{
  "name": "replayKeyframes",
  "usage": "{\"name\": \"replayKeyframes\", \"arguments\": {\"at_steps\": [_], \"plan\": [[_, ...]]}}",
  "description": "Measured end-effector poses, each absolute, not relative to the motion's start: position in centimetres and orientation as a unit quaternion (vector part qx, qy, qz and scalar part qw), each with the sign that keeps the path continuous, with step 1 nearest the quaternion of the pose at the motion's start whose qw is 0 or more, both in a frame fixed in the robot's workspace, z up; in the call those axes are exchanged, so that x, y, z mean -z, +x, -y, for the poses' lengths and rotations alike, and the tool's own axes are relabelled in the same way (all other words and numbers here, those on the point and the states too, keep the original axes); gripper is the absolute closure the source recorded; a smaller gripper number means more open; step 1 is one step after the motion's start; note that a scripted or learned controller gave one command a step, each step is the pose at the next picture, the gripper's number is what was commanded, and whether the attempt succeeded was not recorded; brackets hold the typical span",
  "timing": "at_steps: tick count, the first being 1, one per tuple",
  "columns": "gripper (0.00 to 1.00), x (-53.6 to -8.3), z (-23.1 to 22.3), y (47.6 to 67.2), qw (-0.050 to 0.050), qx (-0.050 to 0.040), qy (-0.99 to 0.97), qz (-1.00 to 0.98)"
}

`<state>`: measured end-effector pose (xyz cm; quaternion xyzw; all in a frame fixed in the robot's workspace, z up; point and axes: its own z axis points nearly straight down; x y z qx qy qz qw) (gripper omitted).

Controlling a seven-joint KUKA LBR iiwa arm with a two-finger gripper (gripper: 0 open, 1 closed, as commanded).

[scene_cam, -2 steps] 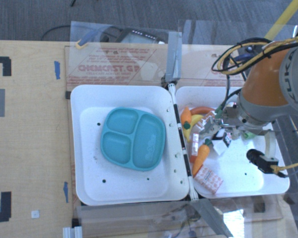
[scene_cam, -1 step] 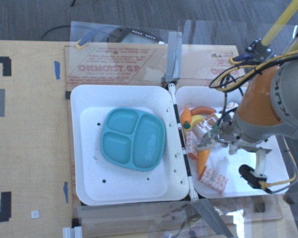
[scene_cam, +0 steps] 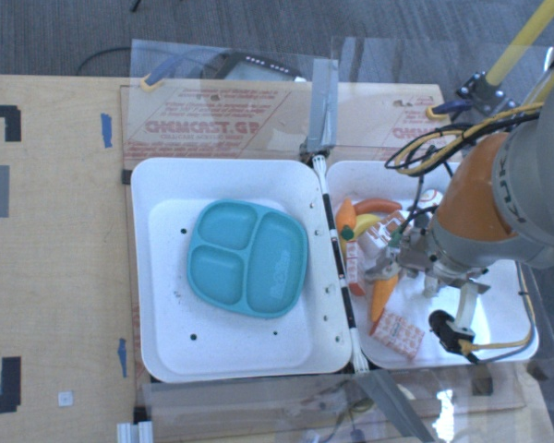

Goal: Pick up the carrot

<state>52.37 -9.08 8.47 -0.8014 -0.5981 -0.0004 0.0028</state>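
Lying slantwise in the right bin [scene_cam: 512, 326], the carrot [scene_cam: 383, 299] isn't lifted yet. The gripper [scene_cam: 396, 264] sits just above its upper end; whether it's clenched I cannot tell. A red-patterned packet [scene_cam: 398, 335] lies just beside.

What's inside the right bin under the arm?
The right bin holds a carrot, a red-patterned packet and other colourful items near its left wall. The arm covers the rest.
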Motion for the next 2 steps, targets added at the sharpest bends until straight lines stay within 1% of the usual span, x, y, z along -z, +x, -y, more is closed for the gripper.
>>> {"name": "replayKeyframes", "arguments": {"at_steps": [1,2], "plan": [[1.0,-9.2,9.1,52.5,0.002,0.0005,-0.801,0.598],[1.0,-22.2,6.6,50.5,0.002,-0.0026,-0.781,0.624]]}}
